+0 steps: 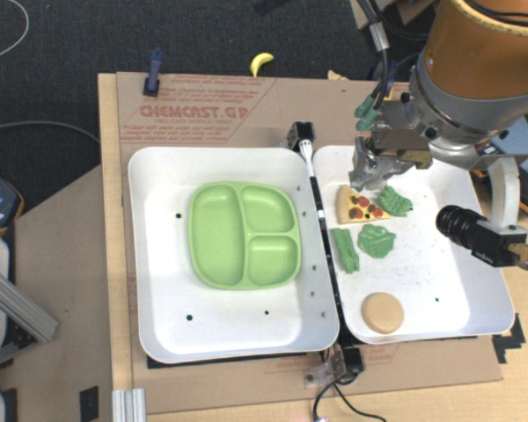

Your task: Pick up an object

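My gripper (366,181) hangs low over the back left of the right bin (475,310), its tips just above the far end of a pizza slice toy (359,207). A green leafy toy (394,204) lies to the right of the slice. Another green leafy piece (376,241) lies in front of it. A green bean pod (345,249) rests near the bin's left wall, and a tan round cookie (383,312) sits toward the front. Nothing shows between the fingers.
The left bin (158,323) holds a green three-compartment plate (245,234). A black cylinder on a mount (475,231) juts over the right bin's right side. A black clip (301,136) sits at the back between the bins. A yellow banana toy (261,62) lies beyond the cardboard.
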You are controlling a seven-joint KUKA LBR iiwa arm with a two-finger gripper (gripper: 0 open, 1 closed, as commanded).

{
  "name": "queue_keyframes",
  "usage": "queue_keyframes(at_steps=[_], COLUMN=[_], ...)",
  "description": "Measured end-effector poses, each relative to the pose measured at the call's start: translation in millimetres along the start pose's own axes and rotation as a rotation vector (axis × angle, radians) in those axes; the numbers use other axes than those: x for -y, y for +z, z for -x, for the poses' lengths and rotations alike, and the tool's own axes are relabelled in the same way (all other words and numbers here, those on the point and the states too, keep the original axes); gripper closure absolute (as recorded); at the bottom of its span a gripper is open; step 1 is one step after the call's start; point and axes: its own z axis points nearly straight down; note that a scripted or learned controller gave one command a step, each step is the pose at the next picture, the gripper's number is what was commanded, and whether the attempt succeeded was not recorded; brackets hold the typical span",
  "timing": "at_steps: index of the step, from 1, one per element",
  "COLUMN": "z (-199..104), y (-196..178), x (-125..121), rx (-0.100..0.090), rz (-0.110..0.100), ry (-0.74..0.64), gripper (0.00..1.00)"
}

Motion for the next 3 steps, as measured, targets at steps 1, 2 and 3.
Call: queue_keyframes(at_steps=[1, 2, 3], z=[-5, 38, 31], y=[65, 162, 98], x=[-77, 1, -12], rx=[0.004, 0.004, 0.001], rz=[-0.015, -0.026, -0.001], ry=[0.006, 0.011, 0.004], gripper=[1.0, 1.0, 1.0])
